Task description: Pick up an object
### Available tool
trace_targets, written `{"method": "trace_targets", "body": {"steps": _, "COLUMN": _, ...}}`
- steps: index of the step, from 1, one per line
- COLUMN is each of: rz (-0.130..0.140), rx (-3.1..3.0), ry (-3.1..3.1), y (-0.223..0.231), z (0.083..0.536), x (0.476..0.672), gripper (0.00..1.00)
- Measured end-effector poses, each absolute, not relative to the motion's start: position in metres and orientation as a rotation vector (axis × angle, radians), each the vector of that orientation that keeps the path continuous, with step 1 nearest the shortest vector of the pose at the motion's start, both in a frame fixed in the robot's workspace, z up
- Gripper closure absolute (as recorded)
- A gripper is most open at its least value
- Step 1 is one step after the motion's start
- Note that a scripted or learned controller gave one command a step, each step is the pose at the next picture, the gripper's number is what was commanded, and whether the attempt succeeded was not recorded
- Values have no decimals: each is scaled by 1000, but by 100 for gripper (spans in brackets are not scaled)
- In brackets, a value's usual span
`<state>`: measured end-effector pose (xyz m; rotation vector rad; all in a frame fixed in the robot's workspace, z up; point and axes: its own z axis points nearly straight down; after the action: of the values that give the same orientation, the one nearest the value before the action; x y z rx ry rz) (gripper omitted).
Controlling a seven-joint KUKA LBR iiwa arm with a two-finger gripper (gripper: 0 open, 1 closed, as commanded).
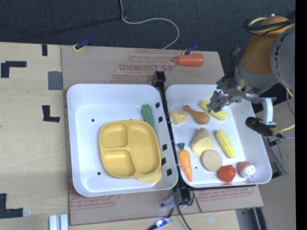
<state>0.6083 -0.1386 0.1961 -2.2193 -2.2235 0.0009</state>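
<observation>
My gripper hangs low over the far part of the right bin, directly above a yellow banana-like piece and seemingly touching it. Beside it, to the left, lie a brown drumstick and a pale yellow chip. Nearer the front of the same bin are a corn cob, a cheese wedge, a round biscuit, a carrot, a tomato and a red-and-white piece.
The left bin holds a yellow divided plate, a green pepper and a yellow slice under the plate. An orange toy lies on the cardboard behind the bins. The arm's black side module overhangs the right rim.
</observation>
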Motion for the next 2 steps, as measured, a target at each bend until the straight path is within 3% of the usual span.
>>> {"method": "trace_targets", "body": {"steps": 1, "rz": 2, "rx": -2218, "ry": -2222, "y": -138, "z": 224, "x": 609, "gripper": 100}}
{"method": "trace_targets", "body": {"steps": 2, "rz": 7, "rx": -2212, "ry": -2222, "y": -95, "z": 214, "x": 584, "gripper": 100}}
